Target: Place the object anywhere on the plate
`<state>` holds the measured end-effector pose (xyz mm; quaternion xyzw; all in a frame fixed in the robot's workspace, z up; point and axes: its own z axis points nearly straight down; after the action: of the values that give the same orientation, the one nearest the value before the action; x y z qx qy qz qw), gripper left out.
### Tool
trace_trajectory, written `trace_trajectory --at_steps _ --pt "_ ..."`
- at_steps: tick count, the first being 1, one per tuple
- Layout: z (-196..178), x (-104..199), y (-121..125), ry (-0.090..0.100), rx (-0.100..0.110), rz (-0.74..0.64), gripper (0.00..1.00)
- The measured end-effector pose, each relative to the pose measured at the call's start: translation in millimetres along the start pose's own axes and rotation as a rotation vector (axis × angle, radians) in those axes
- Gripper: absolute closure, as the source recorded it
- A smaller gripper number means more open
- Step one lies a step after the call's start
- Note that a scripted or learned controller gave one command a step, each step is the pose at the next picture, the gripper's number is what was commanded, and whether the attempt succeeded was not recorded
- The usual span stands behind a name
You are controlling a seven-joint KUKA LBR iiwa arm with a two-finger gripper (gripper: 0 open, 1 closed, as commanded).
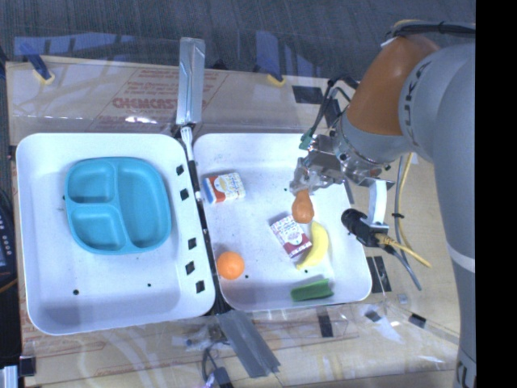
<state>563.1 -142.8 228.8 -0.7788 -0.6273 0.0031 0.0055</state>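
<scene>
Plate (pixel 119 204): blue, 3 compartments, seen in left bin (pixel 48 297), toward its upper-centre.
End effector (pixel 305 186): seen over right bin (pixel 258 148), near its upper right part; fingers pointed down, pinched on egg-like object.
Object (pixel 302 208): brown, egg-shaped, gripped at its top betw. the fingers, just above the red carton.
Red carton (pixel 290 236): right bin, centre-right, touching banana (pixel 317 246).
Green item (pixel 311 290): near bottom edge.
Orange (pixel 230 265): bottom left corner.
Small carton (pixel 224 187): near left edge, upper part.
</scene>
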Motion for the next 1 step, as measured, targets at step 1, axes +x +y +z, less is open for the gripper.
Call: trace_trajectory --at_steps 1 --pt "38.9 122.0 58.3 -0.002 -0.008 -0.111 1.00"
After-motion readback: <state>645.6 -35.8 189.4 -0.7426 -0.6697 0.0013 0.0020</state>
